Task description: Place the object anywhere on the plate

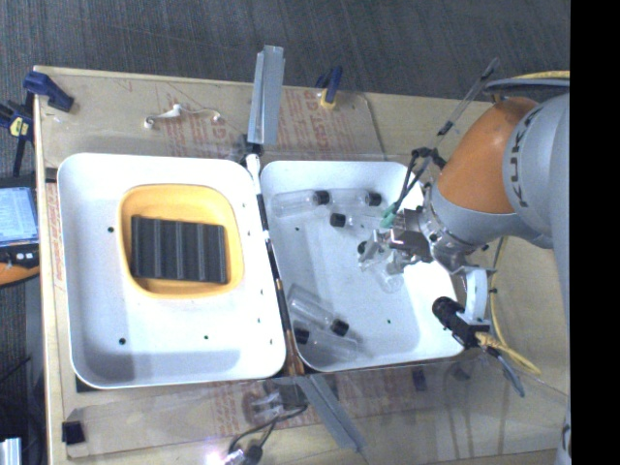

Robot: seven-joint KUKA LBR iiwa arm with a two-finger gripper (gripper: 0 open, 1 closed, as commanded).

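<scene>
Vial (389, 281) just beneath hand (381, 252).

end effector (381, 257) blurred, arm (523, 177) cut off right

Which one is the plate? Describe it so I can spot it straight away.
Look in the left white bin. The plate lies near its middle: a rounded-square yellow-orange dish with a dark ribbed centre. It is the one coloured thing there; the right bin holds clear, dark-capped items.

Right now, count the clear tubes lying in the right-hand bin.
2 clearly: one clear tube near the bin's upper left corner, one clear tube near its lower left. Another may sit under the gripper; glare blurs it.
</scene>
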